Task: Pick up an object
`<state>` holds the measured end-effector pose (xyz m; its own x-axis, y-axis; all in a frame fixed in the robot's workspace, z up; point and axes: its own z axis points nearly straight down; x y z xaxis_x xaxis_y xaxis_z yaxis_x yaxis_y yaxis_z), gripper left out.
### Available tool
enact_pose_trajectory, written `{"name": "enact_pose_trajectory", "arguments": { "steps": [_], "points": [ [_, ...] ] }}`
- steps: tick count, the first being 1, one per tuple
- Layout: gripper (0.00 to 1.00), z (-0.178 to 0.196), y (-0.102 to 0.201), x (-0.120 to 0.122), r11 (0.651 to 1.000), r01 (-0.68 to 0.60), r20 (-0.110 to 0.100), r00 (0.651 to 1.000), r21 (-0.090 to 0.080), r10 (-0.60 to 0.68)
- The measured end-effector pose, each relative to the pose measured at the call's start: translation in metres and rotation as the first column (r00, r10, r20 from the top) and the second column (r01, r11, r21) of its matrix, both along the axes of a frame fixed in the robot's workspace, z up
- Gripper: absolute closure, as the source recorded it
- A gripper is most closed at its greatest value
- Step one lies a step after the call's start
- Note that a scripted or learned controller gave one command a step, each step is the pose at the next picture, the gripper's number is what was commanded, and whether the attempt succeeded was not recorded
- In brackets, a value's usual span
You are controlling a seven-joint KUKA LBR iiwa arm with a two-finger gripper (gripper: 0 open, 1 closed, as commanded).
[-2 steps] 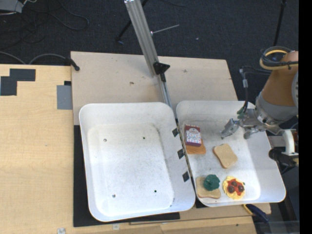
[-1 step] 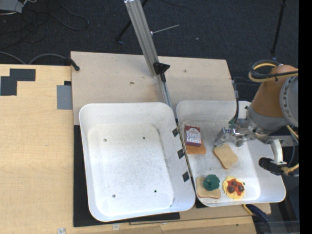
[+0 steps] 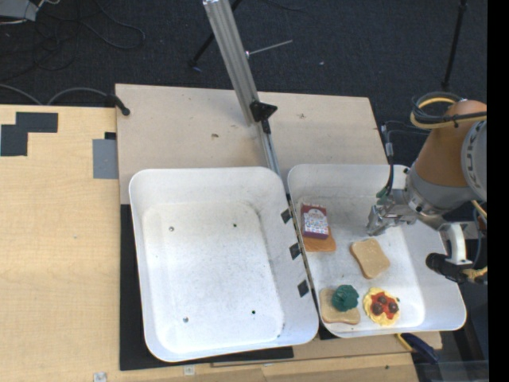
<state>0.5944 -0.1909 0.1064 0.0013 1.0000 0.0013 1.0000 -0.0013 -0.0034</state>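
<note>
Where gripper (image 3: 380,220) hangs, bread slice (image 3: 371,258) just below.

The right bin (image 3: 413,313) holds all four objects, beside the left bin (image 3: 151,293).

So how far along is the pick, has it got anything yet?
Nothing looks picked yet. The gripper hangs low in the right bin, just above the bread slice. The sandwich, green toy and pizza piece lie untouched. Grasping and lifting remain.
</note>
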Motion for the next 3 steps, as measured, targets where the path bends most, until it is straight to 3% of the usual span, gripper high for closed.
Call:
{"name": "enact_pose_trajectory", "arguments": {
  "steps": [3],
  "points": [
    [1.00, 0.132, -0.004, 0.007, 1.000, -0.003, 0.006, 1.000, -0.002, 0.003]
  ]
}}
